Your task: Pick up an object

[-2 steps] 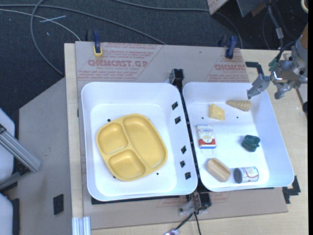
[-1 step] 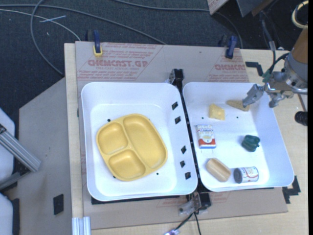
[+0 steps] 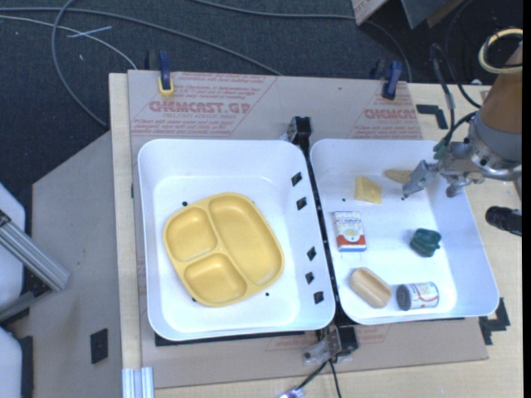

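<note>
The desk [image 3: 207, 98] carries two shallow white bins side by side, their inner walls meeting along a dark seam down the middle. The left bin [image 3: 158, 172] holds one yellow divided plate [image 3: 222, 249], which takes up most of its floor, leaving a white margin along each wall. The right bin [image 3: 485, 284] has more open floor: a yellow block [image 3: 368, 190] near its far left part, a red and white carton [image 3: 350, 230] by the inner wall, a tan roll [image 3: 369, 288] and a small can [image 3: 418, 295] near the front edge, and a green lump [image 3: 426, 241] toward the right wall. The middle stays bare. The claw [image 3: 431, 181] hangs over the far right corner with its two fingers [image 3: 413, 184] spread apart, nothing between them
</note>
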Motion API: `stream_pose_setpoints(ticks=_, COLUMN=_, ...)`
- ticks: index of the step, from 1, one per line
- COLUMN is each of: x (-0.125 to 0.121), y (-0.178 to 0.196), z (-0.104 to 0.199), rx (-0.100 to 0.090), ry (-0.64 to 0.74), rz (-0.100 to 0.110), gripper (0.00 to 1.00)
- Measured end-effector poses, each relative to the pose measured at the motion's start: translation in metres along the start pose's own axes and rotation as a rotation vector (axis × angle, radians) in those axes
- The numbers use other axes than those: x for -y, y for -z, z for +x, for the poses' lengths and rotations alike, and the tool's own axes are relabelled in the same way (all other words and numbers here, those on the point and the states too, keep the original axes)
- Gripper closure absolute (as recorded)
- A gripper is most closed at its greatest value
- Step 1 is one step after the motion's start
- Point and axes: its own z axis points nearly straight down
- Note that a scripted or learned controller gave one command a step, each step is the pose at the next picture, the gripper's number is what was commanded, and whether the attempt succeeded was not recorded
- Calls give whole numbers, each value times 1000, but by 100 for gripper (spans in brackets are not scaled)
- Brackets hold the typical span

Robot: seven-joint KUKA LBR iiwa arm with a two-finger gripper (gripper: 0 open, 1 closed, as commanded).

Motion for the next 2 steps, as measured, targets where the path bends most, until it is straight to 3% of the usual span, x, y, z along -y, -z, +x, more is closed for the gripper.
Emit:
stream_pose_setpoints(ticks=1, x=3, y=-56, z=-9, rx=0, ry=0, rz=0, gripper=0)
stream_pose_setpoints(ticks=2, x=2, y=-42, z=-8, rx=1, ry=0, rz=-5, gripper=100)
